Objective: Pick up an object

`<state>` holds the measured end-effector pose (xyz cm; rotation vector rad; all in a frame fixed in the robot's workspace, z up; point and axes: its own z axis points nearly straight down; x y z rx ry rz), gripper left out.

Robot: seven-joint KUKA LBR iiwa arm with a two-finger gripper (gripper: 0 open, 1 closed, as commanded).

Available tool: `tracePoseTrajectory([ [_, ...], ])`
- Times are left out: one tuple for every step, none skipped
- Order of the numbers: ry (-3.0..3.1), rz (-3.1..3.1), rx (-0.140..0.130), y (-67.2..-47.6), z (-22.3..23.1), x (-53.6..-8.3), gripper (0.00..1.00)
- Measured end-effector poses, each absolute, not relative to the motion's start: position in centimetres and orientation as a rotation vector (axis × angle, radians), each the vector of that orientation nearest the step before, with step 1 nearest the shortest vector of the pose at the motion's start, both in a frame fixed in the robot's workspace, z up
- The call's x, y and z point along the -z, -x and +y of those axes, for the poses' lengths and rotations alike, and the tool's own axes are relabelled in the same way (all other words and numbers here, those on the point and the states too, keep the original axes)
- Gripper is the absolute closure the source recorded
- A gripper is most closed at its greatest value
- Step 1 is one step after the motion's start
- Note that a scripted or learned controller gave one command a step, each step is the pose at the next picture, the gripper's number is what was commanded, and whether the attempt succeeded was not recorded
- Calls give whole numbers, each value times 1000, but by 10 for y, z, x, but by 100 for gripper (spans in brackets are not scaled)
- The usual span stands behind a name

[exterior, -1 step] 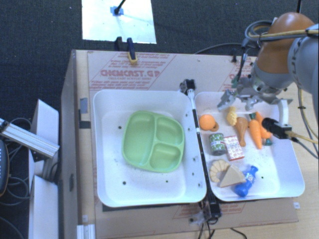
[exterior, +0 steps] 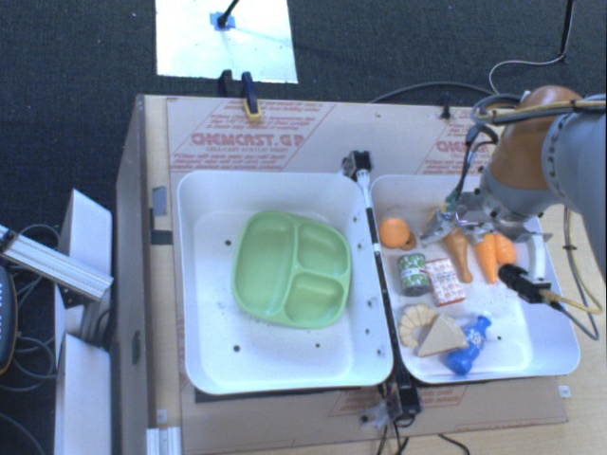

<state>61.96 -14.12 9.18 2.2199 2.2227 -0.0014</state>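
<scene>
Over the right bin's (exterior: 560,354) back half: gripper (exterior: 453,222) sits low just above the carrots, fingers look spread a little, nothing visible between them. Long carrot (exterior: 460,254) lies right under the tips; contact can't be confirmed. Second carrot (exterior: 487,258) and a stubby orange piece (exterior: 505,249) beside it. Orange (exterior: 395,231) to the left. Green can (exterior: 413,273), red-white carton (exterior: 445,282), cracker (exterior: 414,324), wedge (exterior: 439,336), blue bottle (exterior: 469,344) toward the front. Left bin (exterior: 204,254) holds a green divided tray (exterior: 291,269).
</scene>
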Motion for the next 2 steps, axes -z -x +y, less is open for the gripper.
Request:
tracePoseTrajectory([
  [-2216,2222,-3,-621,-141,-103,100],
  [-2214,2225,-6,-645,-54,-186,100],
])
